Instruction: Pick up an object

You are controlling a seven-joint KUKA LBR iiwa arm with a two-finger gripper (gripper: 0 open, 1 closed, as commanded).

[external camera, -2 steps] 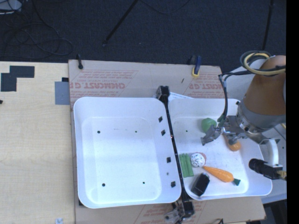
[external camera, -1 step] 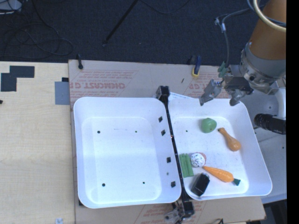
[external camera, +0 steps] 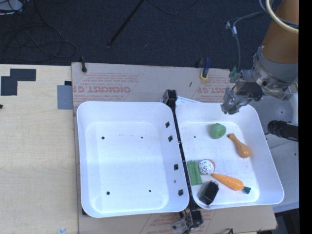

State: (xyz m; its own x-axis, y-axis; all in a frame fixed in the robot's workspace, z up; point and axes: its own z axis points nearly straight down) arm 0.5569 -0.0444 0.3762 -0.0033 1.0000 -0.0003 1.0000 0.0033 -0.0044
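The right bin [external camera: 265,189] holds several objects. A green rounded lump [external camera: 217,130] lies near its middle, with an orange pear-shaped piece [external camera: 240,146] just to its right. Lower down sit a green ridged block [external camera: 194,172], a white speckled ball [external camera: 206,166], an orange carrot with a teal tip [external camera: 230,181] and a black rectangular object [external camera: 209,192]. My gripper [external camera: 230,105] hangs over the bin's back edge, above and to the right of the green lump, with nothing seen between its fingers.
The left bin [external camera: 87,130] stands beside the right one, a black clip strip [external camera: 175,145] joining them. Both rest on a cardboard sheet [external camera: 122,84]. A blue-and-yellow clamp [external camera: 205,69] stands at the sheet's back edge.
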